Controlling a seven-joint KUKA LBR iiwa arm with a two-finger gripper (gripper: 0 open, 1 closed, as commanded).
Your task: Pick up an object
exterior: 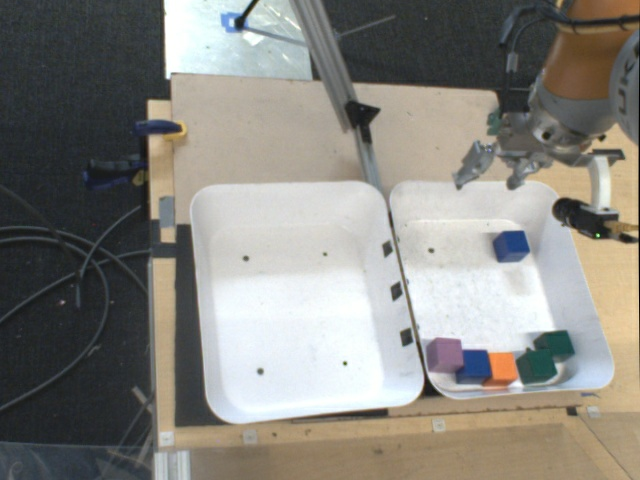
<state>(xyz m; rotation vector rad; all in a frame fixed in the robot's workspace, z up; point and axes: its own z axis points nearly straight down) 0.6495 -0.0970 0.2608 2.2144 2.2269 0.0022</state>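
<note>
We saw the gripper (493, 169) above the far rim of the right bin (583, 286) — fingers spread apart, nothing between them. A lone blue cube (511, 245) sat in that bin's far right part, well apart from the rest. Along the near wall we counted a purple cube (444, 354), another blue cube (474, 365), an orange cube (502, 368) and two dark green blocks (545, 357) — packed close. The left bin (215, 268) lay beside it on the counter (260, 128).
</note>
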